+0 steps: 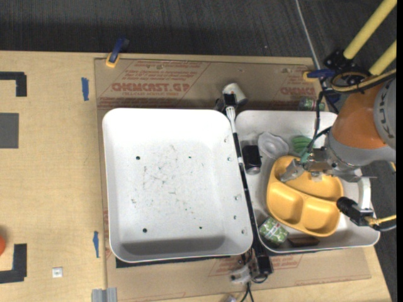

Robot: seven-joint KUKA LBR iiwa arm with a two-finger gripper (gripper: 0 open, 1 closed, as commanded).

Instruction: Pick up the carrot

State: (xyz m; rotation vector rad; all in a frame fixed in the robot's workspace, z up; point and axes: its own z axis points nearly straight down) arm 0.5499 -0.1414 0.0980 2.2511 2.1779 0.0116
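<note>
In the right bin (252,121), a green leafy tuft (299,145) lies near the back; it looks like the carrot's top, and I cannot make out any orange body. My gripper (306,167) hangs low over the bin just in front of that tuft, at the back edge of a yellow two-lobed dish (302,203). The grey wrist with its orange band (359,131) covers the bin's right side and whatever lies beneath it.
The left bin (170,181) stands beside the right one. In the right bin are a clear plastic cup (272,145), a black block (250,158) by the dividing rim, and a green-and-white item (274,230) at the front. Cables (327,87) and yellow poles (374,24) stand behind the arm.
</note>
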